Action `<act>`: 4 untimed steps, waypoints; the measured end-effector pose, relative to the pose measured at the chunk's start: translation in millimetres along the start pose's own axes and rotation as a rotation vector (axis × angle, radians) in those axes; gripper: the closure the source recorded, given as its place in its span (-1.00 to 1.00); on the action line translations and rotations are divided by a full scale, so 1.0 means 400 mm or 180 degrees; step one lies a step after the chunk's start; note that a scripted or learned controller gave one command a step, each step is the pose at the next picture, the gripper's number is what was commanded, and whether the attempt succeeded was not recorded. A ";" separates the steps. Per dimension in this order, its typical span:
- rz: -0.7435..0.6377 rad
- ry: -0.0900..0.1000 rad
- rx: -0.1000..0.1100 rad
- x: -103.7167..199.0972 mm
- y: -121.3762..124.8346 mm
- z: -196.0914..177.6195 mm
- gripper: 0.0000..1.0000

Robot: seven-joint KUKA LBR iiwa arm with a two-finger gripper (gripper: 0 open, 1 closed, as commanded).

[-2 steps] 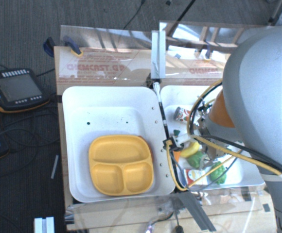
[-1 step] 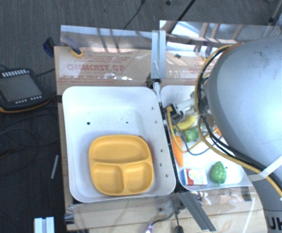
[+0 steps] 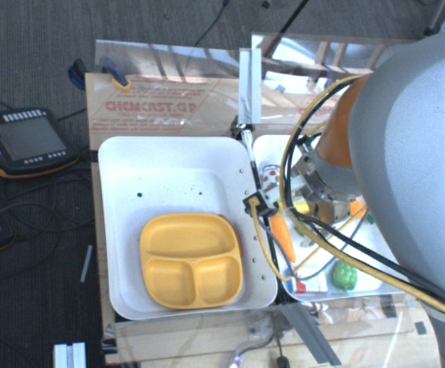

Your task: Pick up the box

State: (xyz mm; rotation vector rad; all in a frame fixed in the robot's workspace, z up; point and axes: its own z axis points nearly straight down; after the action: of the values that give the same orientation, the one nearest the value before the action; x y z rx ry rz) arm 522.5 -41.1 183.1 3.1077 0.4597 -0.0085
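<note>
I see the arm (image 3: 407, 152) covering the right bin (image 3: 376, 282); the box's axis is hidden. I can't tell the gripper's state. Yellow divided tray (image 3: 192, 259) fills left bin (image 3: 130, 175).

You are looking at an evenly lit scene with soft overhead light and no hard shadows. The left white bin (image 3: 123, 205) is bright, close to washed out on its floor, and the yellow divided tray (image 3: 192, 259) casts only a faint shadow at its edge. Glare streaks cross the clear sheet (image 3: 169, 67) at the back of the desk. The grey arm (image 3: 414, 152) sits close to the lens and looks soft and out of focus. The dark carpet (image 3: 38, 37) is dim and slightly grainy.
</note>
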 end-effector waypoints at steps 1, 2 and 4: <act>-0.0144 0.0047 -0.0019 -0.137 0.150 0.226 -1.00; -0.0134 0.0033 -0.0013 -0.142 0.151 0.203 1.00; 0.0179 -0.0004 -0.0001 0.147 0.011 0.001 1.00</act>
State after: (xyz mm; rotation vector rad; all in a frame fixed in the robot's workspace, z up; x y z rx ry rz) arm 580.1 -28.3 182.4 3.1188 0.3720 -0.0102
